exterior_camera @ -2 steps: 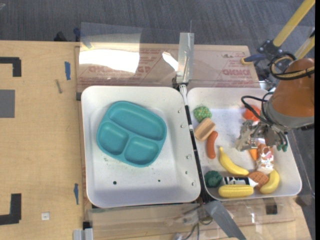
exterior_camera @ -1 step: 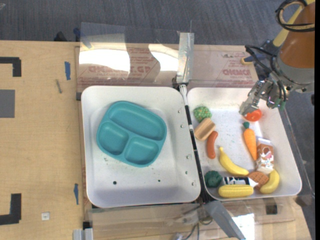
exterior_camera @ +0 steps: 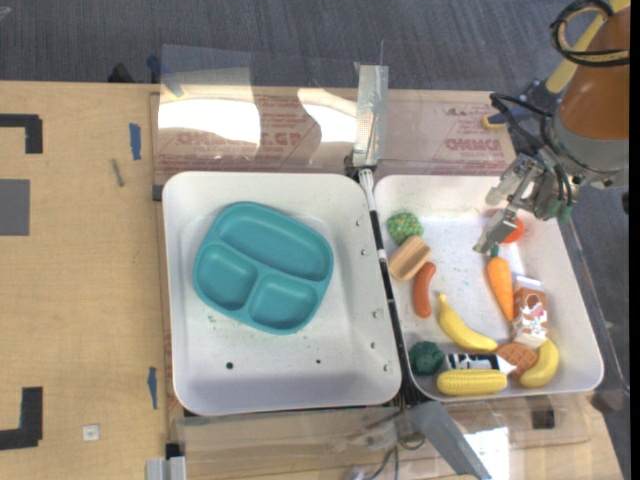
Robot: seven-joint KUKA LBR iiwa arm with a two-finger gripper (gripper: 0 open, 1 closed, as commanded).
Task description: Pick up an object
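Near the right bin's [exterior_camera: 585,298] far right edge, the open-fingered metal gripper [exterior_camera: 502,230] hovers over a small orange plastic toy carrot [exterior_camera: 500,283], likely light, stiff and slippery, best pinched across its thicker middle.

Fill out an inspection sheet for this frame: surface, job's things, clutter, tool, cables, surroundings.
Surface: two white bins side by side on a wooden bench; left bin, right bin.
Job's things: right bin holds a carrot, two bananas, corn cob, sausage, hot dog bun, a green leafy piece, a dark green piece, and a small carton.
Clutter: teal divided plate in the left bin.
Tool: tool low over the right bin's back, above the carrot's top; finger state cannot be judged.
Cables: yellow and black loops by the wrist.
Surroundings: clear plastic panels behind the bins; blue tape on the bench.
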